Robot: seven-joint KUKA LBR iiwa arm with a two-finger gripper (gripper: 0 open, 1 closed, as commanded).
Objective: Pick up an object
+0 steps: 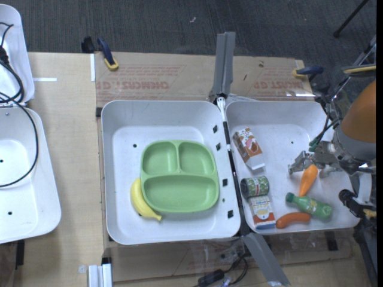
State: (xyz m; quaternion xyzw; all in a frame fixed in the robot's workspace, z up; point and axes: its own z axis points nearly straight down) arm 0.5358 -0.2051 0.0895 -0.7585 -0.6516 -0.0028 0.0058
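White plastic makes up both shallow bins, set side by side on a pale wooden bench in the camera view. The left bin (114, 160) carries a green divided plate (179, 176), and a yellow banana (142, 201) lies curled against the plate's lower left edge, touching it.

The right bin (281, 119) holds the smaller items. A small carton with a brown and red print (248, 148) lies tilted near the bin's upper left. Below it sits a dark green can (255, 186) on its side, and just below the can lies a flat white and orange packet (262, 211). To the right of the packet lies an orange-red sausage-shaped piece (292, 219), almost touching a green bottle (310, 205) that lies on its side with its orange cap pointing left.

The grey arm (359, 130) reaches in from the right, its orange band just above the wrist. The gripper (309, 165) hangs over the right half of the right bin, its metal fingers (297, 162) spread apart to either side. An orange carrot (307, 179) sits upright and slightly tilted right at the fingers, its top between them and its tip pointing down toward the green bottle; whether the claw actually presses on the carrot or merely straddles it cannot be told from this angle.
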